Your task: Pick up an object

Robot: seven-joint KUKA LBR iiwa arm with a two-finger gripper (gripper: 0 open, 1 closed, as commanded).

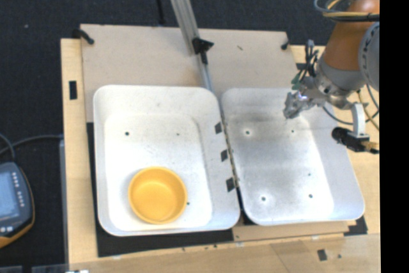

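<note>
A yellow bowl (158,194) sits upright in the near part of the left bin (160,105). My gripper (294,105) hangs over the far right part of the right bin (281,156), well away from the bowl. The orange band of the arm (348,35) rises above it at the right edge. No object shows at the gripper's tip.
A slanted metal rail (182,3) runs from the top down to the gap between the bins. A grey handheld device (13,198) lies at the left edge. Cables (354,131) hang by the arm at the right.
</note>
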